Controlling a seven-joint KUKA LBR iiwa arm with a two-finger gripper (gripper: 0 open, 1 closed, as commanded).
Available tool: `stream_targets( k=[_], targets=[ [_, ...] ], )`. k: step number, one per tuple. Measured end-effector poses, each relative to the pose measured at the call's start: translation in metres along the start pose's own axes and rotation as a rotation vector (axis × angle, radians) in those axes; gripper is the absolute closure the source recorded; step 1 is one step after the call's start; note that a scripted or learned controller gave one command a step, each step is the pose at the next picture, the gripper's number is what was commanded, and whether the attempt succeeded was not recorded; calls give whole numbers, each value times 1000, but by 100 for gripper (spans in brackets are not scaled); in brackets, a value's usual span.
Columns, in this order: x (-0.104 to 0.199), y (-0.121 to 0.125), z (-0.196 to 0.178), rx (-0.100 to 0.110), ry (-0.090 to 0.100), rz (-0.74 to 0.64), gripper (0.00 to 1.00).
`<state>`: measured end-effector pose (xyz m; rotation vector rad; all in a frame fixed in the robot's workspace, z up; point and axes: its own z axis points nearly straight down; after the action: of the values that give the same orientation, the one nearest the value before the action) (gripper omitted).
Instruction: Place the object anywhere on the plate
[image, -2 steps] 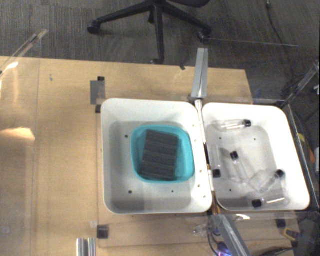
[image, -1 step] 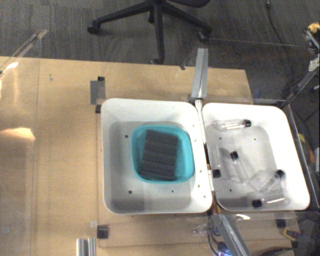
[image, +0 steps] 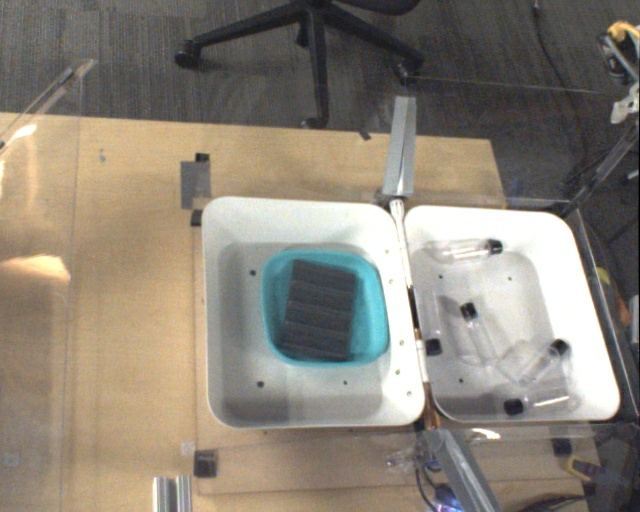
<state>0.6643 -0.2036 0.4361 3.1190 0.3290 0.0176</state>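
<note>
From the overhead camera view, two shallow white plastic bins sat side by side on the pale wooden tabletop (image: 110, 330). The left bin (image: 225, 390) held one turquoise, rounded-square plate (image: 372, 300), and on that plate lay one dark grey, ribbed rectangular foam block (image: 320, 310), lying flat, well inside the rim. Its long axis ran from the near edge of the bin toward the far edge, tilted slightly to the right at the far end, with its ribs crossing it. The right bin (image: 590, 300) held several clear plastic vials with black caps, about five, scattered apart; one (image: 466, 247) lay near the far wall, others (image: 535, 365) clustered at the near right corner. The state of the jaws could not be told here.
</note>
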Motion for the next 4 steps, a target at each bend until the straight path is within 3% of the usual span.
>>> stream_targets(
  k=[1, 2, 4],
  targets=[
    [-54, -10, -1, 2, -3, 3, 0],
    [-4, -1, 0, 1, -1, 1, 0],
    [-10, -1, 0, 2, -2, 4, 0]
  ],
)
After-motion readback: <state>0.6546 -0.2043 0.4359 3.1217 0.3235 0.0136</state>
